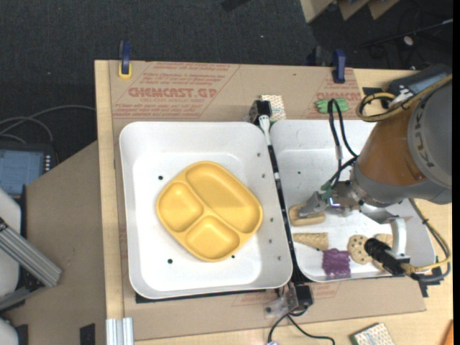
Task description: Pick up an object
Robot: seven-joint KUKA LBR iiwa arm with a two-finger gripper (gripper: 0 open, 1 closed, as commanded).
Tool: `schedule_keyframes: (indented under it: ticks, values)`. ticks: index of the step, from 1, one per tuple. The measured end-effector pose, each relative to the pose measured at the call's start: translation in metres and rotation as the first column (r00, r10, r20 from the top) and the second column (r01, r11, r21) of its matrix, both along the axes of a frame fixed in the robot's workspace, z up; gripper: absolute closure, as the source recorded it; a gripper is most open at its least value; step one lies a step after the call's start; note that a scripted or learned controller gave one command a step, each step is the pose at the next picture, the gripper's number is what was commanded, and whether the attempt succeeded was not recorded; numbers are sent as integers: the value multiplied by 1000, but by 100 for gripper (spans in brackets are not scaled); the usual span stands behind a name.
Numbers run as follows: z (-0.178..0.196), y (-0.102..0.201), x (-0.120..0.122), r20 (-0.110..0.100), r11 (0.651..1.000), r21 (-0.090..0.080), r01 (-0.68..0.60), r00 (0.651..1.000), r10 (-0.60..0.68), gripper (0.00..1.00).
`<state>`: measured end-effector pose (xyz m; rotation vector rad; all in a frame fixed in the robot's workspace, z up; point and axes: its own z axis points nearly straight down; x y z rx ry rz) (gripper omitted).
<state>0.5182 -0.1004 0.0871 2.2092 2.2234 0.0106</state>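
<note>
The pincer [307, 211] is low in the right bin [302, 144], near its left wall, with metal fingers pointing toward the divider between the two bins. How far the fingers stand apart cannot be told at this resolution, and nothing is visibly held between them.

Candidate objects lie just below the pincer in the same bin. The tan wedge [310, 239] is closest, beside the fingertips. The purple block [336, 262] sits near the bin's front edge, and the round perforated cracker [359, 249] lies right of it, close to a black cable fitting [382, 256] on the arm.

Recommended procedure, as a judgement from this view:
1. Select the tan wedge; it needs the shortest travel.
2. Centre the pincer over the wedge and align the fingers across its narrow width.
3. Descend vertically until the tips nearly meet the bin floor, since the wedge looks flat.
4. Close, then lift straight up.

Risk: the wedge lies near the bin wall, so one finger may strike the wall.

The left bin [144, 149] holds a yellow divided tray [208, 210], well apart from the pincer. Both bins rest on the worktop [180, 85].
</note>
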Motion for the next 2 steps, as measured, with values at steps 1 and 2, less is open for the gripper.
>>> schedule_keyframes:
  ticks: [1,2]
  values:
    - [0,-7,97,2,1000,-2,3,1000,-3,0]
    - [0,-70,30,-10,1000,-2,14,1000,-14,0]
